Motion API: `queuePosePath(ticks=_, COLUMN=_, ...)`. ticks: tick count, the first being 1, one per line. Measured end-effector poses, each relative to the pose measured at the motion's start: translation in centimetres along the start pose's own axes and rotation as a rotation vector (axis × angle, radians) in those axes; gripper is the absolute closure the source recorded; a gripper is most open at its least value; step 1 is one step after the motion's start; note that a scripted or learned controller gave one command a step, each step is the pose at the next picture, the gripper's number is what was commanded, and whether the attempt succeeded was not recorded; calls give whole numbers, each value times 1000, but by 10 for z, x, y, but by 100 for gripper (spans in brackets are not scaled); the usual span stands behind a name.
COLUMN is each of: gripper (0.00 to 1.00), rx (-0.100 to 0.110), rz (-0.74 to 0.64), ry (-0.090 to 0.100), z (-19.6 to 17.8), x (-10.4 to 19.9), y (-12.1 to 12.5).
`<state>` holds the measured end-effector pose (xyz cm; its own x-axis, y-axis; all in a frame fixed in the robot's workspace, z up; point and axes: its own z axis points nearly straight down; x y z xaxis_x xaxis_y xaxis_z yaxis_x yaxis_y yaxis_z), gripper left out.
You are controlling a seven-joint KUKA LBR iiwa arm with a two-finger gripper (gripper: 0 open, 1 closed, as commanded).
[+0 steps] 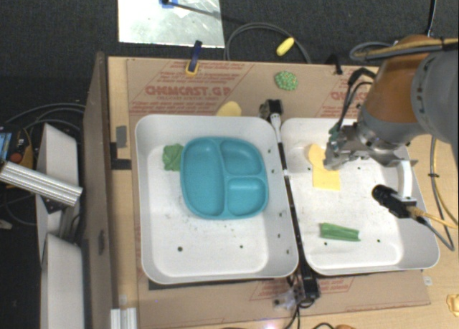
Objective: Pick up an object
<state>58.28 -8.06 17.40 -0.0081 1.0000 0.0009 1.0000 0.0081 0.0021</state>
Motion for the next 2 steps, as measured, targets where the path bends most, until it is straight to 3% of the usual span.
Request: queuePosePath(ticks=2, gripper=100, rx=0, rz=9, ry=-2, z=2, x=-67, y=-13)
